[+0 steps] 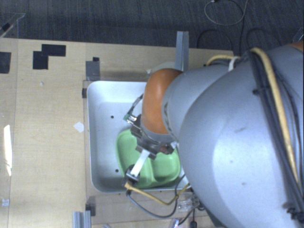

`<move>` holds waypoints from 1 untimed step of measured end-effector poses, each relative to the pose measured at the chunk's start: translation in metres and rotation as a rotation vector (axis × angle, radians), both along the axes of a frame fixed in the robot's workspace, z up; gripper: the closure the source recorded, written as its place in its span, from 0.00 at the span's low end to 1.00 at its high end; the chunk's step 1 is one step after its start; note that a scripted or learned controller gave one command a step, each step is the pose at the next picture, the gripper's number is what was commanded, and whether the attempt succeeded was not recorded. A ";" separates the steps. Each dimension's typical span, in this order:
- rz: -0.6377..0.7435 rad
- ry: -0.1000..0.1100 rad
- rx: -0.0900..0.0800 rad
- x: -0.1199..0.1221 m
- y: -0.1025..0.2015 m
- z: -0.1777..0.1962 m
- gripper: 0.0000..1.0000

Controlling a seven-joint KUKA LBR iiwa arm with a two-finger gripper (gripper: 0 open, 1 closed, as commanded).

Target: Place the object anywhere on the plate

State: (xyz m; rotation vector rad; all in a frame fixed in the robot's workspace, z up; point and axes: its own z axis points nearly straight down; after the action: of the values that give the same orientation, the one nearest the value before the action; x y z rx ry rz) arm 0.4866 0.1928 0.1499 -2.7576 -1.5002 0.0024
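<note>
Green plate [124,148] lies in the white bin [102,115] — jaws above it.

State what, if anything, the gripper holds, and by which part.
Cannot be told: the gripper hangs over the green plate, and the arm blocks the view beneath it.

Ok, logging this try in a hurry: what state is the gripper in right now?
The gripper: cannot be told. It hangs over the plate in the bin.
</note>
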 end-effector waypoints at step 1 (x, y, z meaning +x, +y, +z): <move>-0.149 -0.002 -0.001 0.010 -0.029 0.087 1.00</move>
State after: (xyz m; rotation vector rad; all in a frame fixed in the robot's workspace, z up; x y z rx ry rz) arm 0.4970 0.1637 0.2365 -2.8632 -1.2908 0.0005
